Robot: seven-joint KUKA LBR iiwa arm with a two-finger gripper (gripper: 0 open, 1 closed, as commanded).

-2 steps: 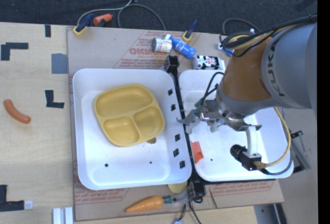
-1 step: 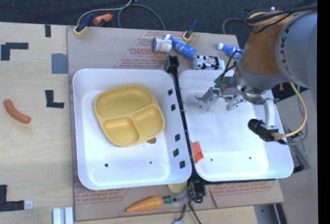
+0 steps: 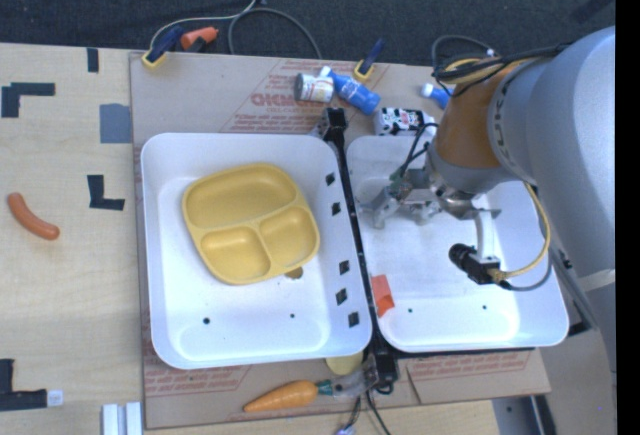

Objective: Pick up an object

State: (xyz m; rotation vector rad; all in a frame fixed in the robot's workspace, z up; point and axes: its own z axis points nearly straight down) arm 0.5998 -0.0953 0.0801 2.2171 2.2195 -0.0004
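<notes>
My gripper (image 3: 405, 205) hangs low over the upper left part of the right bin (image 3: 470, 323), near its left wall. The grey arm with its orange band (image 3: 470, 128) comes in from the right and covers much of that bin. No object is seen in the gripper. A yellow divided plate (image 3: 250, 221) lies in the left bin (image 3: 230, 338). A small orange piece (image 3: 382, 295) sits at the right bin's left wall, below the gripper.
A small dark bit (image 3: 293, 273) peeks out under the plate's lower edge. Outside the bins lie a carrot (image 3: 285, 395) at the front, a sausage (image 3: 33, 216) at far left, and a white and blue bottle (image 3: 338, 88) at the back. A black cable (image 3: 490, 268) loops off the wrist.
</notes>
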